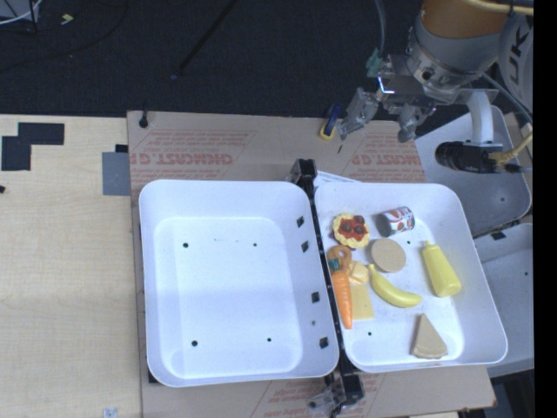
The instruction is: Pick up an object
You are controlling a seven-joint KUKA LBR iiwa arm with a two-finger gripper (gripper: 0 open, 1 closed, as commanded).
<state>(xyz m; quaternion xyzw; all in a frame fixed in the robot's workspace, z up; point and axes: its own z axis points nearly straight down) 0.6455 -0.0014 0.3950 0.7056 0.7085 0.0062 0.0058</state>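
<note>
Jaws stand apart with nothing between them; the gripper (381,118) hangs above the cardboard behind the right bin (474,233), well apart from everything in it. Arm (457,24) reaches in from the upper right.

All the objects sit in the right bin. Left bin (157,233) has none to pick. Contents: small pizza toy (351,229) near the divider, red and white can (395,221) lying on its side just beside it, tan round disc (388,255) below the can, yellow bottle (440,269) to the right, banana (394,290) under the disc, carrot (343,300) along the divider with a pale cheese slab (360,298) touching it, pretzel-like piece (338,256) above the carrot, bread wedge (428,338) alone near the front.

Likely all light plastic toy food, stiff and smooth, so slippery under hard fingers. Best pick judged: the yellow bottle. It lies apart from its neighbours, has a long straight body, and a grasp across the middle of its width should hold. Bread wedge is also isolated, but its sloped faces may squirt out. Can may roll. Carrot, cheese and pretzel are crowded against the divider, little finger room there. Disc and pizza are flat and low, hard to get under.

No descent begun; pick not yet started.
</note>
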